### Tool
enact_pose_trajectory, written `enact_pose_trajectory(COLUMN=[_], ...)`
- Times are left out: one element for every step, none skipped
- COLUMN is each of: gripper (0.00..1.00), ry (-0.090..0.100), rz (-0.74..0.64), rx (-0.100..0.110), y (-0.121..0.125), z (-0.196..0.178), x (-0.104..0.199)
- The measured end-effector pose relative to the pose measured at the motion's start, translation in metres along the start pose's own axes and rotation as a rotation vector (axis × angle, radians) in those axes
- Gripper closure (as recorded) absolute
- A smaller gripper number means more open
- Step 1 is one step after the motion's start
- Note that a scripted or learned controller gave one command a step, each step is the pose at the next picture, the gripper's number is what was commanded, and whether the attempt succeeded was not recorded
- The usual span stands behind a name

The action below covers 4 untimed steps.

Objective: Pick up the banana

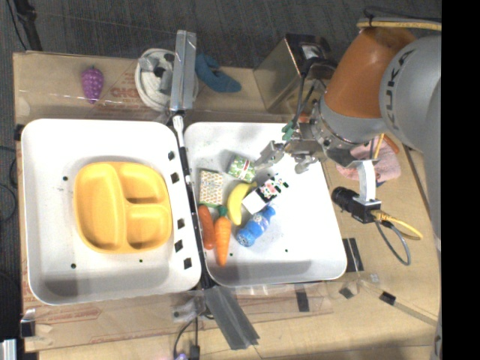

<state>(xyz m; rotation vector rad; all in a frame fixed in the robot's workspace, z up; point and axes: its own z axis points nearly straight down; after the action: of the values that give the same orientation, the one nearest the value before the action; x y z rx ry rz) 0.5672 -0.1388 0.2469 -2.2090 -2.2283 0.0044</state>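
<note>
The yellow banana [236,202] lies in the right bin [315,238], near its left-centre, curved and pointing up and down. A black-and-white object [267,190] rests against its right side and a blue bottle [255,228] lies just below it. My gripper [286,160] hangs over the upper middle of the same bin, up and to the right of the banana and apart from it. Its two fingers stand open with nothing between them.
Two orange carrots [216,229] lie left of and below the banana, with a patterned card [211,187] and a green-and-white packet [241,169] above them. The left bin [45,148] holds a yellow divided tray [124,205]. The divider [186,201] runs between the bins.
</note>
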Motion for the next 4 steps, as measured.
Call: enact_pose_trajectory(gripper=[0.00,0.00,0.00,1.00], ry=[-0.005,-0.010,-0.002,0.000], rz=[-0.019,0.191,0.400,0.399], rx=[-0.021,-0.043,-0.043,-0.044], y=[0.024,0.011,0.006,0.007], z=[0.131,0.139,0.139,0.128], x=[0.005,0.026,0.035,0.035])
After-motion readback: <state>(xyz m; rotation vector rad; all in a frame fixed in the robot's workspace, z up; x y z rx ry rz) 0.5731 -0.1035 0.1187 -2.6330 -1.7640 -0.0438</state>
